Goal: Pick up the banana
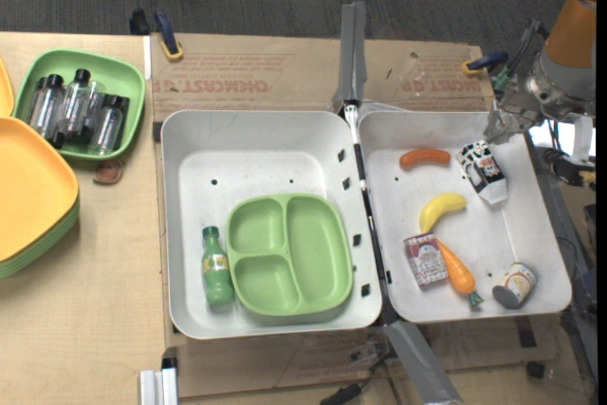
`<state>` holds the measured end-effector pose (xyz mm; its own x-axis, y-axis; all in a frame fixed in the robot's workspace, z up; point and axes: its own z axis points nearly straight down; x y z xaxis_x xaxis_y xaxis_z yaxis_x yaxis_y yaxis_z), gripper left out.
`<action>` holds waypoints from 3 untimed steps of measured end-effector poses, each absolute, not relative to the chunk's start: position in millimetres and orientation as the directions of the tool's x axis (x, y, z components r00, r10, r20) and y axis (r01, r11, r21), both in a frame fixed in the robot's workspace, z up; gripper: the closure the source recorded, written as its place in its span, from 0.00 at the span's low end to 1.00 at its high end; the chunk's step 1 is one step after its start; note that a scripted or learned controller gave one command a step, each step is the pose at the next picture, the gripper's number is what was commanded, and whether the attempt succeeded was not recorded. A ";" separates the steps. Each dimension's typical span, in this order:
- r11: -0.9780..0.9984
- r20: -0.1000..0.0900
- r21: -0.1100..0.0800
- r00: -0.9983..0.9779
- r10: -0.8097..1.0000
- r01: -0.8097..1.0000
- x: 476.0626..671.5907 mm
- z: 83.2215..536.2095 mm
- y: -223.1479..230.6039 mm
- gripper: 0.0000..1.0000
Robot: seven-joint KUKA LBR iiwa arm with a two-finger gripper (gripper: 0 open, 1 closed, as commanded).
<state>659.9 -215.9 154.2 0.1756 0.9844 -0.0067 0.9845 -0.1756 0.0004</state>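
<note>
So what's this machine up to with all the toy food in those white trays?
A robot arm is reaching in from the right to pick up the banana, which lies in the right bin among a sausage, a small carton, a carrot, a snack packet and a can. Its hand hovers near that bin's back right corner, not touching the banana. The left bin holds a green divided tray and a green bottle.

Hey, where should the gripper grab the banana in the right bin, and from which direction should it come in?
Probably the banana's middle, coming straight down from above. It lies flat on the right bin's floor, slanting from lower left to upper right, so the fingers should close across its narrow width. There is open floor on both long sides; the carrot and packet lie just below. The gripper sits near the bin's upper right.
</note>
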 end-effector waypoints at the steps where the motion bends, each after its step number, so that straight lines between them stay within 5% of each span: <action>1: -0.172 -0.009 0.001 0.172 0.985 0.985 660.5 163.6 -215.4 1.00; 3: -0.164 -0.013 0.003 0.164 0.986 0.986 661.4 182.1 -215.0 1.00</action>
<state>661.4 -215.0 182.1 0.1642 0.9863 -0.0134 0.9864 -0.1642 0.0031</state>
